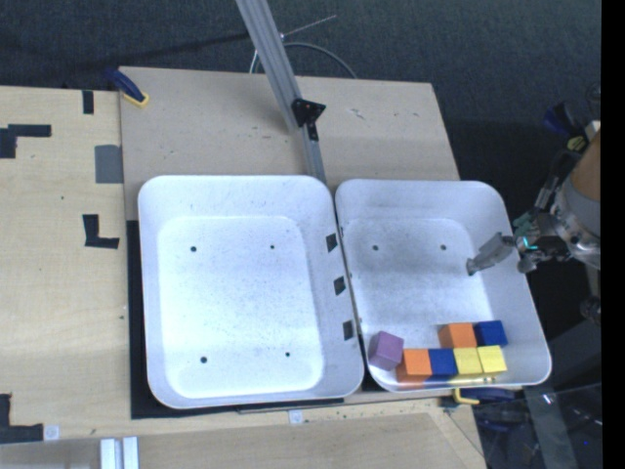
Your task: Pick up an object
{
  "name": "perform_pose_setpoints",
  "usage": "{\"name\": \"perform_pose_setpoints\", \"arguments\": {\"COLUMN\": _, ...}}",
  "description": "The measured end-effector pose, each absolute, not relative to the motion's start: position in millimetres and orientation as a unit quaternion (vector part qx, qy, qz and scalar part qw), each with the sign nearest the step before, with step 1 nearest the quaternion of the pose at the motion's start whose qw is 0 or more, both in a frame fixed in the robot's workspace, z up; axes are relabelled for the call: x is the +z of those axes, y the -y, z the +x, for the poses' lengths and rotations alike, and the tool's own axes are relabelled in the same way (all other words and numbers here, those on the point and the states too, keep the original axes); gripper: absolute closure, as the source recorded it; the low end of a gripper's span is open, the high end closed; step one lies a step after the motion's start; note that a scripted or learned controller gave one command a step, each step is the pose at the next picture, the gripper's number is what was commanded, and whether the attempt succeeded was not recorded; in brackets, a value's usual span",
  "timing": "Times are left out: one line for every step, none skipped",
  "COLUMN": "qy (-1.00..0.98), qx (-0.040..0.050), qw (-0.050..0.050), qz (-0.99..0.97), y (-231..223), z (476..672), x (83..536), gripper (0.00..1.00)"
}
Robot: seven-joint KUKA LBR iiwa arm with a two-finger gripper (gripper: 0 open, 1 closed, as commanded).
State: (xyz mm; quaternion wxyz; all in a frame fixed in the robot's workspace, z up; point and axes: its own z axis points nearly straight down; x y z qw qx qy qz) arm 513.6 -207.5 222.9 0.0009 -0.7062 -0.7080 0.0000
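Blocks lie clustered in the near corner of the right bin (488, 203), against its near wall. The cluster runs as a short row: a purple block (388, 348) stands slightly apart at the left end, tilted; next come an orange block (417, 362), a blue block (442, 362) and two yellow blocks (480, 361) along the wall, with a second orange block (456, 336) and a second blue block (490, 333) behind them. All but the purple block touch their neighbours. The long axis of the row runs left to right in the camera view, parallel to the near wall.

The end effector (485, 258) hangs over the right side of the same bin, near its right rim, and reaches in from the right. The cluster lies toward the near edge of the view from it, below it in the picture, and apart from it. The second blue block and the yellow blocks are the nearest candidates; the purple block is the farthest but the only one with free sides.

One dark finger shows, pointing left over the bin floor. Whether the end effector is spread or pressed together cannot be told. Nothing is seen between its fingers, and it touches no block.

The left bin (156, 203) sits beside the right one on the tabletop (391, 125).
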Motion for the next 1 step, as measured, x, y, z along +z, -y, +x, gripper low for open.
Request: {"name": "perform_pose_setpoints", "arguments": {"qy": 0.708, "qx": -0.0012, "qw": -0.001, "qz": -0.706, "y": 199.8, "z": 488.1, "x": 268.6, "gripper": 0.0}}
